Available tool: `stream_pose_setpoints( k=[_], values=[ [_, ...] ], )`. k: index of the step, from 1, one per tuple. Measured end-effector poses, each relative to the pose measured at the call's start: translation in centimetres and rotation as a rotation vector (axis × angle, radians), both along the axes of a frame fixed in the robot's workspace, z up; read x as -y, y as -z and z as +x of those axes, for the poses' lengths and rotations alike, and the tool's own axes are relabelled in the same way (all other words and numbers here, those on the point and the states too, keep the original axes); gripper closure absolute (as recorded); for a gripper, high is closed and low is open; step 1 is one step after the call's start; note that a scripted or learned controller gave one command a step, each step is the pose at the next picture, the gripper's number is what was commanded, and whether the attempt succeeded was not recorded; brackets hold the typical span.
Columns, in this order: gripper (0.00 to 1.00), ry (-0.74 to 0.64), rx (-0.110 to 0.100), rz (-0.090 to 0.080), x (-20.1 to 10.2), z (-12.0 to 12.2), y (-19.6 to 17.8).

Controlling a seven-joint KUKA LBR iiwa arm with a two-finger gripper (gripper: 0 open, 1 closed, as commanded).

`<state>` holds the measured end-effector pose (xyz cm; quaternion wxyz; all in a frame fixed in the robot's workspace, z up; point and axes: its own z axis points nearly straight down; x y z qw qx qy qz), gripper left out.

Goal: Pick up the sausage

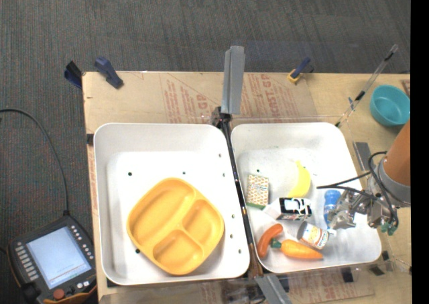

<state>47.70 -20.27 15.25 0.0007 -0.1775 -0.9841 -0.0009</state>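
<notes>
The short reddish-brown sausage (269,238) lies in the right shallow white bin (288,136), near its front-left corner, close to the wall shared with the left white bin (107,155). It rests at a slant, its lower end just beside the leafy end of the orange plastic carrot (301,249), which lies along the front wall. The two appear to touch or nearly touch; the view does not settle which.

The end effector (354,214) sits low over the right side of the same bin, below the grey wrist with its orange band (410,155). Whether it is wide or narrow cannot be told; the metal parts blur together. Nothing is seen held in it.

Between the end effector and the sausage stand a small white bottle with a label (314,234), a blue-capped container (331,203) and a black-and-white carton (294,207). A yellow banana-shaped piece (303,178) and a pale patterned packet (257,189) lie further back.

The yellow divided plastic tray (175,225) occupies the left bin and plays no part in this step.

Judgement: the grasp has not begun. The approach calls for travel leftward across the clutter, then a descent aligned across the sausage's short axis. Risk: the adjacent carrot and nearby bin wall restrict clearance, so a neighbouring item may be nudged or taken instead.
</notes>
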Motion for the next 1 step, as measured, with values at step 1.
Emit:
stream_pose_setpoints(
  k=[1],
  values=[
    [1.0, 0.004, 0.001, 0.002, 0.06, 0.13, -0.83]
  ],
)
